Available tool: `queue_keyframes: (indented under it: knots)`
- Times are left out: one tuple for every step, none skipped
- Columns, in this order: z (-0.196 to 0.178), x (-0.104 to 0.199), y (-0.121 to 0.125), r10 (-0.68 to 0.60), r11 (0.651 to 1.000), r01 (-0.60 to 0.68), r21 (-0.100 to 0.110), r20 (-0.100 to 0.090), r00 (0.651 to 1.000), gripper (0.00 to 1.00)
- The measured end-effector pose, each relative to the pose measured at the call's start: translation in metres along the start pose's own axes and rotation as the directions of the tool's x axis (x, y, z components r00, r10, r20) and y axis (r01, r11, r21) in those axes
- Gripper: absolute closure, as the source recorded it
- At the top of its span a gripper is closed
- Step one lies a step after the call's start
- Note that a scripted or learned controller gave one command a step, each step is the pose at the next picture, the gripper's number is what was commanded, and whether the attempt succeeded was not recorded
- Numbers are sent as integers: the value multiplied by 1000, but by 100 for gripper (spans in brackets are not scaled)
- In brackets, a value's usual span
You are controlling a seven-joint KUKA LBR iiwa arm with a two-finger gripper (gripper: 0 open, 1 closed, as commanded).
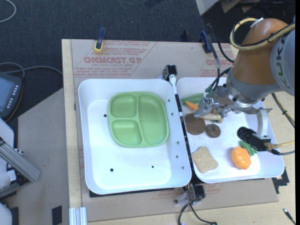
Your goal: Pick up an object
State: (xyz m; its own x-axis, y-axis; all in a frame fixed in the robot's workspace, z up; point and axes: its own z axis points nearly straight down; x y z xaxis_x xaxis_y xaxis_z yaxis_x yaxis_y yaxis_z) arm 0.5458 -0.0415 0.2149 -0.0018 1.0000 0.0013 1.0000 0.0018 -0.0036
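Pincer point(209, 110): low over the upper left part of the right bin point(224, 146), pointing down and left.
Pincer state: cannot tell how far open; cannot tell whether anything is held.
Tan bit point(213, 118): small and pale, right under the pincer tip; touching it or just below, cannot tell.
Big disc point(194, 125): brown, flat on the bin floor, just below and left of the pincer, near the bin's left wall.
Small disc point(213, 131): brown, just right of the big disc, below the tan bit.
Carrot point(191, 105): orange, just left of the pincer, lying at a slant above the big disc.
Green piece point(193, 98): long, just above the carrot, near the bin's upper left corner.
Cracker point(205, 159): speckled tan slab, flat in the bin's lower left, well apart from the pincer.
Orange point(241, 158): round, with a green leaf on top, in the lower right of the bin, well apart from the pincer.
Arm point(255, 60): reaching in from the right, orange band above the grey wrist, over the bin's upper right.
Left bin point(136, 168): beside the right bin, walls touching along the middle.
Plate point(139, 119): green, three sections, flat in the upper middle of the left bin.
Bench point(140, 60): brown sheet with red print under both bins.
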Motion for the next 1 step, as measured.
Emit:
queue_keyframes:
  knots:
    - [-18,1,10,0,1000,0,-7,2,1000,100]
